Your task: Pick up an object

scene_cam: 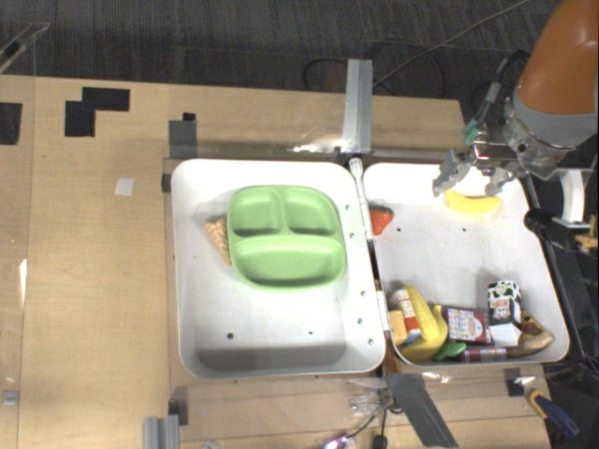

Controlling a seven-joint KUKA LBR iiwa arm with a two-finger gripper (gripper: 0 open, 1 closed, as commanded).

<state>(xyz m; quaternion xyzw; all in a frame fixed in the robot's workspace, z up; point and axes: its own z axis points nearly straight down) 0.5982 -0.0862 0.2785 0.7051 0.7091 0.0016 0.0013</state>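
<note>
Near rim of the right bin [552,288]: we find a heap of small goods pressed against the front wall, among them a yellow banana-shaped toy [429,324], a red-capped bottle [403,303], a red-and-white packet [465,325] and a black-and-white carton [504,299] standing at the heap's right side.

Left bin [201,325]: we see a green sectioned plate [284,235] lying flat near its middle, with a tan textured piece [218,239] peeking out from under the plate's left edge.

Divider: we note a small red-orange item [381,220] just inside the right bin, beside the wall shared with the left bin.

Far part of the right bin: we spot a yellow object [473,203] lying on the floor near the back wall.

Gripper [475,178]: we see it poised directly over the yellow object, fingers spread apart, nothing between them.
</note>
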